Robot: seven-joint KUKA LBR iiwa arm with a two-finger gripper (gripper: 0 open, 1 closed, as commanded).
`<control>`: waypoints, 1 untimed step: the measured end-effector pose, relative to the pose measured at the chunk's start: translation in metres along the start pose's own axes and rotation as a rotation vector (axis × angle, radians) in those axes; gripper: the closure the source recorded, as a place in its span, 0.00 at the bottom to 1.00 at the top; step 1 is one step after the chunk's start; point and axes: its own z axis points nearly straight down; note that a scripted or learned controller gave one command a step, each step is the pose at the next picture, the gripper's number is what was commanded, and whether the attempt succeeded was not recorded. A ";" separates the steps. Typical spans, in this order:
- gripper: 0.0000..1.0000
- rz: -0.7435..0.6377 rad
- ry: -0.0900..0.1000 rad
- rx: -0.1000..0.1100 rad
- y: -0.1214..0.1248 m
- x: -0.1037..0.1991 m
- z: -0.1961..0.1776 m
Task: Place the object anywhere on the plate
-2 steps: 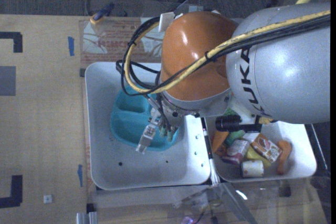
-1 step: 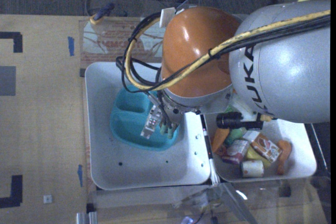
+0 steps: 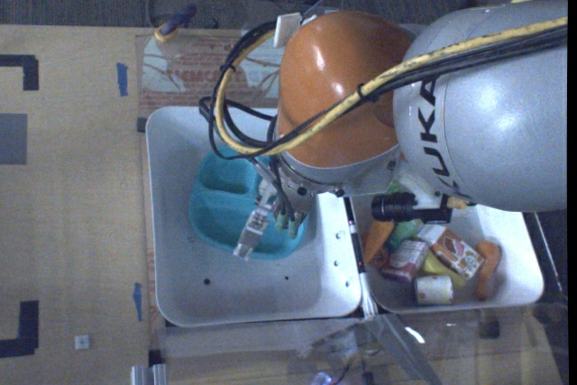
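A teal plate [image 3: 219, 194] with divided compartments lies in the left white bin [image 3: 171, 221], toward its middle. My gripper [image 3: 269, 225] hangs over the plate's right part, reaching down from the wrist under the big orange band [image 3: 338, 90]. A pale metallic piece [image 3: 250, 234] of it slants across the plate's front edge, and small greenish parts [image 3: 288, 219] sit just to its right. The arm hides the plate's right side. I cannot make out any object held in the gripper.
The right bin [image 3: 523, 284] holds several small items: an orange carrot-like piece [image 3: 488, 266], a printed box [image 3: 457, 253], a white can [image 3: 434, 289] and a yellow item [image 3: 436, 266]. A black cylinder [image 3: 407, 207] juts out above them. The grey arm covers the bins' back right.
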 end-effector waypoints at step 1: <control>1.00 -0.001 -0.003 -0.004 0.001 -0.001 -0.010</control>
